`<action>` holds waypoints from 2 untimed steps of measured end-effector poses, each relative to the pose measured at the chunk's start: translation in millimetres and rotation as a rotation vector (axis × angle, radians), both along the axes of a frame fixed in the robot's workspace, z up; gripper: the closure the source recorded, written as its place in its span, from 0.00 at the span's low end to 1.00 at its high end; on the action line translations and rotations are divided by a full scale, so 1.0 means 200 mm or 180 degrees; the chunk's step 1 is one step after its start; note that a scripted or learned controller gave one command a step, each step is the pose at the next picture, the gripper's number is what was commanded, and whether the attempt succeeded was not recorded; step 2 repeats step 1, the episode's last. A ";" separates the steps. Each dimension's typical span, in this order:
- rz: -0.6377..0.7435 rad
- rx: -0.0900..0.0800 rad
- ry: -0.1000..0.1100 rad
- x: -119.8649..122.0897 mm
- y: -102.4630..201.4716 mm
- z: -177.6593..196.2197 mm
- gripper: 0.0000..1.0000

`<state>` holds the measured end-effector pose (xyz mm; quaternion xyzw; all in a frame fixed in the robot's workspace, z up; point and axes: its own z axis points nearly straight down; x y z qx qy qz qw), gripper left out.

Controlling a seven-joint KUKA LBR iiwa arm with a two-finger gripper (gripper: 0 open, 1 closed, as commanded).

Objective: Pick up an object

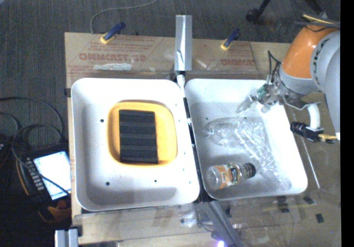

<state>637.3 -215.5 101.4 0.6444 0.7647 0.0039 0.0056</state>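
- Up at the far right corner of the right bin (287,146), the gripper (260,98) sits low over the white floor, pointing toward the left side of the view.
- Whether it is released or clenched I cannot tell; the tip is small and blurred, and nothing can be made out in its grasp.
- Behind it the arm (310,63) comes in from the right, its orange band rounded above a grey wrist, bent down over the bin's rim.
- Just beside the gripper, nearer the viewer, lies a crumpled clear plastic bottle (235,131), stretched across the middle of the right bin.
- Near the front wall of the same bin a small bottle (229,174) with a dark cap lies on its side, apart from the gripper.
- Across the divider, the left bin (88,185) holds a yellow tray (168,135) with a black ribbed block (137,136) lying in it.
- Both bins rest on a brown board (116,58) held by two blue-and-yellow clamps (112,32) along its far edge.
- Grey carpet surrounds the bench, with a lit screen (52,171) and cables on the floor at the left.
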 end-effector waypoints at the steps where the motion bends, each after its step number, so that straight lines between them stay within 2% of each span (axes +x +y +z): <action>1: 0.0062 -0.0012 0.0004 -0.33 0.13 -0.05 0.00; 2: 0.0062 -0.0012 0.0004 -0.33 0.13 -0.05 0.00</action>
